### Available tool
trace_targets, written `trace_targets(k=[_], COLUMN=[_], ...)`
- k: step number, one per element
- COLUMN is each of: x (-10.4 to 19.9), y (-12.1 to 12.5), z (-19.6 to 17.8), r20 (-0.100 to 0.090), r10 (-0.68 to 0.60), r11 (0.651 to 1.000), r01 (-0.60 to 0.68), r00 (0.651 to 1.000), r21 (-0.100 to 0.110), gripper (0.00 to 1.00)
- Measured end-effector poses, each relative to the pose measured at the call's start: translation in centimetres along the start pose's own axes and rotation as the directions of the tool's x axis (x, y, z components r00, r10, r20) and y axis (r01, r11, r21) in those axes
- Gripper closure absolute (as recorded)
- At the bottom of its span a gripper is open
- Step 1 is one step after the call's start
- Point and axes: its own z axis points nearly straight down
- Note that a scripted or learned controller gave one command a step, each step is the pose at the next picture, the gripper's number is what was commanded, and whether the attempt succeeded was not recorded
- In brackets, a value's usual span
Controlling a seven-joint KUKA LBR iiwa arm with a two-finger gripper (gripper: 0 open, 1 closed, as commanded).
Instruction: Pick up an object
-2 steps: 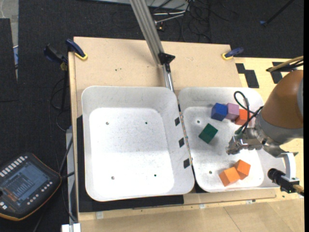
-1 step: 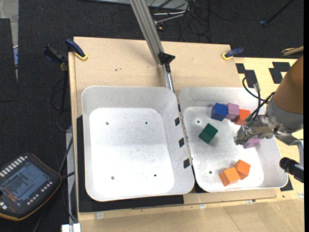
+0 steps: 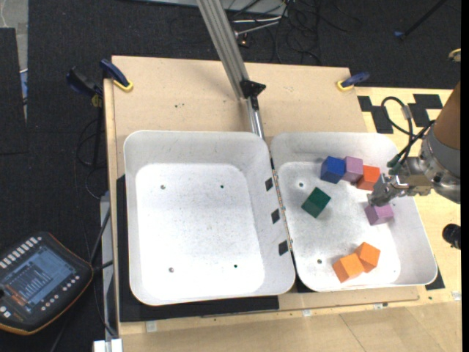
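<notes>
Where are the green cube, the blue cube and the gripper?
green cube [image 3: 316,202]: camera view, top face.
blue cube [image 3: 333,169]: camera view, top face.
gripper [image 3: 382,195]: camera view, between its fingertips.

so the grey arm comes in from the right edge, angled down and to the left, wrist bent low with cables looping off it, and the claw sits at the end pointing down-left, hanging low.

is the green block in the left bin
No, the green block lies in the right bin, near its left wall, apart from the other blocks.
</notes>
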Motion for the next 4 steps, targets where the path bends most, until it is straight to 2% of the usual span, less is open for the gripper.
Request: trace_targets(k=[1,2,3,4], x=[6.2,10.9,17.0,21.9], y=[1.4,2.6,4.2,5.4], z=[0.9,2.3,3.1,2.2], r20=[-0.004,-0.004,-0.004,-0.004], r10=[-0.005,-0.003,-0.005,-0.004], r11=[1.0,1.0,1.0,1.0], r01=[0.005,0.003,0.005,0.004], r00=[1.0,1.0,1.0,1.0], r21=[0.007,0.009,0.007,0.005], gripper=[1.0,1.0,1.0,1.0])
